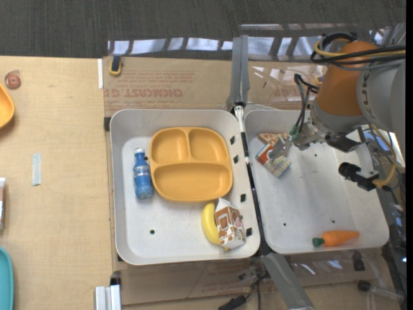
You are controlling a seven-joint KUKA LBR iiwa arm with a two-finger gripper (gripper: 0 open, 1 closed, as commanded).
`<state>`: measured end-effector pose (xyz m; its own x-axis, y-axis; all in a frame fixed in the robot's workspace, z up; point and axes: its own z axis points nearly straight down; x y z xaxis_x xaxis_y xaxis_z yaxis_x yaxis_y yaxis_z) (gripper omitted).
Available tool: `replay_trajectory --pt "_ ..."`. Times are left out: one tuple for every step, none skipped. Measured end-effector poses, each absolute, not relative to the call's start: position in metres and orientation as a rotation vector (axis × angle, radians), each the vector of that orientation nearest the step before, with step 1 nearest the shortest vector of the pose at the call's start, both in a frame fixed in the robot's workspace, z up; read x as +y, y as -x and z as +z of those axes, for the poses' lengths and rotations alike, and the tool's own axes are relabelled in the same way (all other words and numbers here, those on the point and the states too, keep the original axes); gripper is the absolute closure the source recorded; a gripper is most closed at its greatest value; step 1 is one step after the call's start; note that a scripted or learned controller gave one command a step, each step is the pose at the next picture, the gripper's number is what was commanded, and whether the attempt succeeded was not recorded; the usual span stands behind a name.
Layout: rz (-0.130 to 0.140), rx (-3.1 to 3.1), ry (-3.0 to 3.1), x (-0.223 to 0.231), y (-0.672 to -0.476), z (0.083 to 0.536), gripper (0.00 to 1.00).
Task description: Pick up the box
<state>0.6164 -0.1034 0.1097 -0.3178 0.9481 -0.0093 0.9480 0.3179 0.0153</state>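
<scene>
The grey arm with its orange band (341, 86) reached in from the right over the far corner of the right-hand shallow white bin (322, 192). Its two-finger gripper (282, 148) sat low at the bin's upper left, directly over a small box with blue, white and red printing (273, 159). The box lay tilted on the bin floor near the left wall, and the fingers appeared to straddle its upper end, but whether they were closed on it or merely touching could not be told. The print on the box was too small to read.

At the near right corner of the same bin lay an orange carrot with a green top (337, 238), well apart from the box.

The left-hand shallow white bin (129, 237) held a yellow three-compartment plastic plate (191, 163) in its middle. Just left of the plate stood a small blue-capped clear bottle with a blue label (142, 174). Below the plate lay a yellow banana (210, 223), touching a white carton with brown patterning (230, 224) on its right; the carton's markings were not legible.

Behind the bins lay a flat brown cardboard sheet (161, 86) bearing red stamped writing, seen upside down and mirrored; it seemed to read "CHEMCAST", though that was uncertain.
</scene>
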Motion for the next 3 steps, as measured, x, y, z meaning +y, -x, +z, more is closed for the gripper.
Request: replay_trajectory --pt "0.009 2.649 -1.667 -0.105 -0.616 0.099 0.00" --pt "0.009 2.645 -1.666 -0.106 -0.616 0.109 1.00" --pt "0.009 2.645 -1.667 -0.106 -0.616 0.109 0.00"
